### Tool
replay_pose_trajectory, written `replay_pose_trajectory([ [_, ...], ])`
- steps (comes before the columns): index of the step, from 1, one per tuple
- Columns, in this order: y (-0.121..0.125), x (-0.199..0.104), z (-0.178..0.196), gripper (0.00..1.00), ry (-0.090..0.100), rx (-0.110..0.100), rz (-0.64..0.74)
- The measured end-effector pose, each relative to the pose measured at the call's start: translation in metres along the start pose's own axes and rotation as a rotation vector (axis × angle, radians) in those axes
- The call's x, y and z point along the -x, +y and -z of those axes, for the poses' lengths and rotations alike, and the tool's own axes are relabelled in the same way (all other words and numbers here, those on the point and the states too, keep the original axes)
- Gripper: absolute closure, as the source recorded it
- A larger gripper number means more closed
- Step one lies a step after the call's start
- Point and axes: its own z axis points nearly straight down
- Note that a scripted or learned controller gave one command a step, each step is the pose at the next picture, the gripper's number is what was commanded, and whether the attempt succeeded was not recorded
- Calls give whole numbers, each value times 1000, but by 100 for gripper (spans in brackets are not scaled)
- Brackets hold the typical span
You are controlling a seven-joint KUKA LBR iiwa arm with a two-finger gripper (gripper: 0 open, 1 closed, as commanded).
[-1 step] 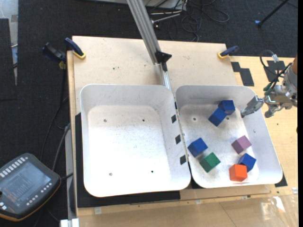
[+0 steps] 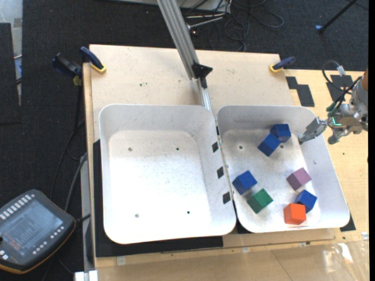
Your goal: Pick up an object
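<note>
- The things to pick from are six small cubes, foam or light plastic by the look of them, all lying in the right white shallow bin (image 2: 328,157), in the right half of the frame.
- Two blue cubes sit touching near the top of that bin: one (image 2: 281,132) higher, the other (image 2: 269,144) just below and left of it.
- A third blue cube (image 2: 244,181) lies near the bin's left wall, with a green cube (image 2: 259,200) just beside it, lower right.
- A pale purple cube (image 2: 299,178) sits alone towards the right, and below it a fourth blue cube (image 2: 306,200) touches an orange cube (image 2: 295,213).
- I'd judge them light, stiff and matte, unlikely to slip or break; flat opposite faces are the place to take hold.
- The purple cube looks easiest, standing apart from its neighbours.
- The gripper (image 2: 319,129) hangs at the bin's upper right rim; one dark finger points down-left, and I cannot tell whether the fingers are apart or together. Nothing is seen between them.
- The left white shallow bin (image 2: 105,157) lies alongside on the pale wooden bench (image 2: 146,75).
</note>
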Motion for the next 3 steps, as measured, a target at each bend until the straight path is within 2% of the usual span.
replay_pose_trajectory([
  [1,-3,-7,-62,0,3,-6,-3],
  [3,-4,-4,-146,0,0,-2,-3],
])
